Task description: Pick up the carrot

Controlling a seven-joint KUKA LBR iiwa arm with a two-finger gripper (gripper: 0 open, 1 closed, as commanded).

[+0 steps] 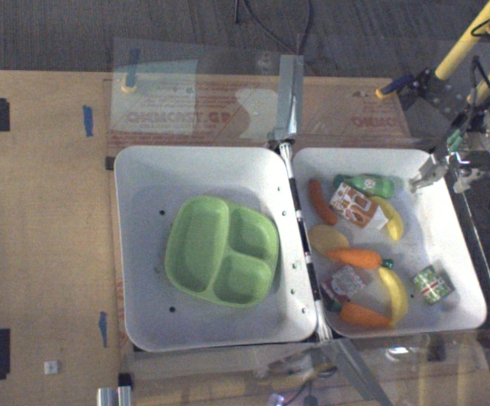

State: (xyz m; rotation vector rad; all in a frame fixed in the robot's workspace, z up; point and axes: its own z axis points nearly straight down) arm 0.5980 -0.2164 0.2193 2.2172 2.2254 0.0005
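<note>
- hand [422, 178] sits at the far right rim of the right bin [469, 265], up off the contents; can't tell from here if it's spread or pressed together, too small + blurry.
- carrot [359, 259] lies mid-bin, roughly crosswise, well apart from the hand. nothing pinched that i can see.
- 2nd orange piece [365, 315] near the front edge looks carrot-ish too; i'd guess that's the main risk, prog could lock on the wrong one.
- crowding: carrot touches or nearly touches the pale round thing [329, 239] on its left, juice carton [352, 205] just beyond it, banana [394, 293] just beside its right end. a wide grab may snag a neighbour or shove the carrot away.
- carrot's rounded + tapered, so i expect it could roll or squirt out if pinched off-centre.
- left bin [134, 252] w/ green tray [222, 250] not involved.
</note>
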